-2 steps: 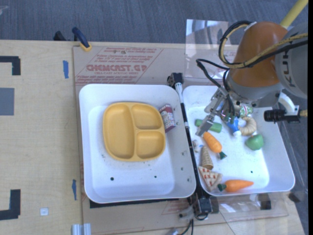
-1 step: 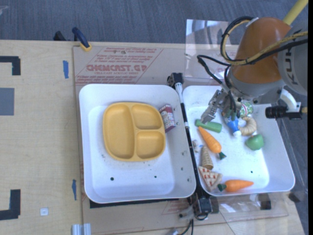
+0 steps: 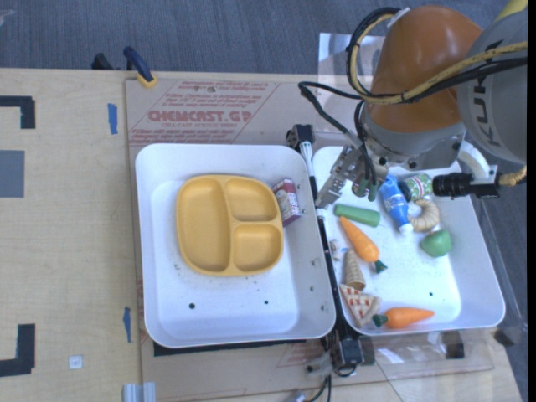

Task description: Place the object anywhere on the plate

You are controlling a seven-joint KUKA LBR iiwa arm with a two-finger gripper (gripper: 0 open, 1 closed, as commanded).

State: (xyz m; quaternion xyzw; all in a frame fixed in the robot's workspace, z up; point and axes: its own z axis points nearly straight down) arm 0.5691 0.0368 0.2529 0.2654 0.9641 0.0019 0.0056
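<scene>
Arm's orange band (image 3: 423, 65) looms nearest; plate (image 3: 229, 224) bare, nothing placed yet.
I see my gripper (image 3: 356, 178) over the right bin (image 3: 481, 291), fingers apart, grasping nothing; can (image 3: 287, 201) beside plate.

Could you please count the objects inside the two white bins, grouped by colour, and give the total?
Yellow: 1, the divided plate
Dark red: 1, the small can
Orange: 2, the carrot and the second carrot
Green: 2, the cucumber and the round green fruit
Blue: 1, the bottle
Tan: 3, the ice cream cone, the pizza slice and the croissant
Total: 10
</scene>
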